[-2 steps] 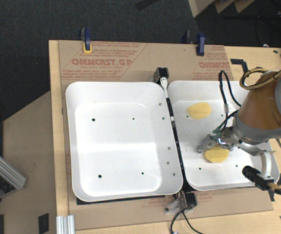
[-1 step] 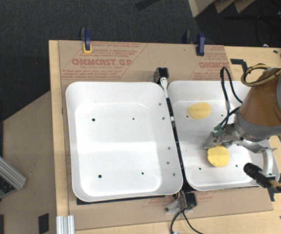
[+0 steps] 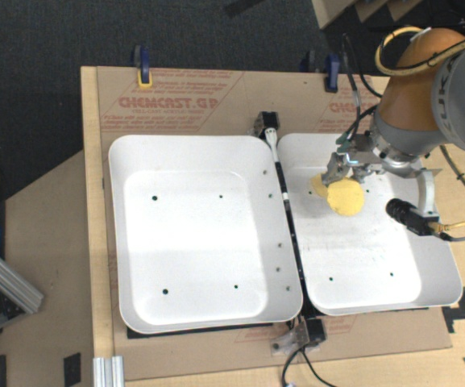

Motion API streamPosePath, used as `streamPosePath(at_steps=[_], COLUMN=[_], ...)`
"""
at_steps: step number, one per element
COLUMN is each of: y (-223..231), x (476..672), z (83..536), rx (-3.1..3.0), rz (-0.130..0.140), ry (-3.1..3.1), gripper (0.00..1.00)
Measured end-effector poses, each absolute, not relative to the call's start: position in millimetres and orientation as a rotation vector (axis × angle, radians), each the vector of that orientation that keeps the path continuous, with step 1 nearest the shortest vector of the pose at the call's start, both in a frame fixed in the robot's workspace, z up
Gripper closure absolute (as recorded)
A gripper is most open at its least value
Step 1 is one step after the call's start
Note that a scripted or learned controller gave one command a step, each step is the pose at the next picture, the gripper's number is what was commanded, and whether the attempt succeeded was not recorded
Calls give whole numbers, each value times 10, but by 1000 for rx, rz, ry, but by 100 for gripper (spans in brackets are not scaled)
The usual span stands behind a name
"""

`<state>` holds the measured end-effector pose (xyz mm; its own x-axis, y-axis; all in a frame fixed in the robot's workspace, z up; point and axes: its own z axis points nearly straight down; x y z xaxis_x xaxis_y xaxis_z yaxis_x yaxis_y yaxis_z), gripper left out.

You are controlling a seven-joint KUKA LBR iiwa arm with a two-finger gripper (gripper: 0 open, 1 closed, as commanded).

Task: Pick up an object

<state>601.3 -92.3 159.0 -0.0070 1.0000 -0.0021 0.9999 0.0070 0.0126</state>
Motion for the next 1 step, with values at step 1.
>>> streamPosePath(at_steps=[1], y=[-201], x=[6306], z=[1869], rx=[2210], rz=[9], ry=[2227], gripper=[100])
